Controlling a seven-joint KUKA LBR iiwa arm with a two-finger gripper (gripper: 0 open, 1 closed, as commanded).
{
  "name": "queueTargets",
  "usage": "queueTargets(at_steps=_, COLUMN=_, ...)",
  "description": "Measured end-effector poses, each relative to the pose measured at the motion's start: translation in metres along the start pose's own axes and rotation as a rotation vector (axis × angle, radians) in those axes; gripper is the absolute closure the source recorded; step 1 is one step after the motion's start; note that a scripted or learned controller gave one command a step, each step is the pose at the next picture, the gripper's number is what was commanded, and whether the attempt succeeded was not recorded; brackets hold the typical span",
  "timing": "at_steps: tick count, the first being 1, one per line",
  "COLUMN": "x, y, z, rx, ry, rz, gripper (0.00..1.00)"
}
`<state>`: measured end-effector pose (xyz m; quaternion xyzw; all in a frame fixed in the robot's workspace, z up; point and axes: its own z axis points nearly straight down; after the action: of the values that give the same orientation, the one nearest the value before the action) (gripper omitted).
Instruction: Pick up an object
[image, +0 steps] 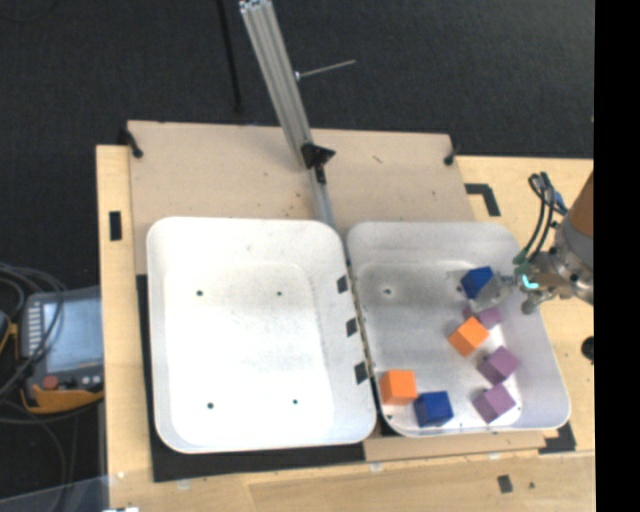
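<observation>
The right bin (420, 250) holds several small blocks. A blue block (477, 281) lies nearest my gripper (527, 286), which hangs over the bin's right edge, just to the right of that block. Below the blue block are a small purple block (490, 318) and an orange block (467, 336). Two more purple blocks (498, 364) (494, 402) lie toward the front right corner. Another orange block (399, 385) and a second blue block (433, 408) sit at the front left of this bin. Nothing shows in the gripper's grasp.
The left bin (250, 330) stands beside the right one, their rims touching at the middle. A slanted metal rail (285, 95) rises from behind the bins. A pendant with cables (60, 345) lies off the bench at the left.
</observation>
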<state>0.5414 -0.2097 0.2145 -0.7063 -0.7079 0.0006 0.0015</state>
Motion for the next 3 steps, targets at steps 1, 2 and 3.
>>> queueTargets(at_steps=1, x=0.0, y=0.001, z=-0.002, rx=-0.004, ry=-0.001, rz=-0.001, gripper=0.0)
queueTargets(at_steps=2, x=-0.001, y=0.003, z=0.04, rx=0.0, ry=-0.002, rz=0.003, gripper=0.0)
queueTargets(at_steps=3, x=-0.002, y=-0.008, z=0.09, rx=0.001, ry=-0.002, rz=0.003, gripper=0.0)
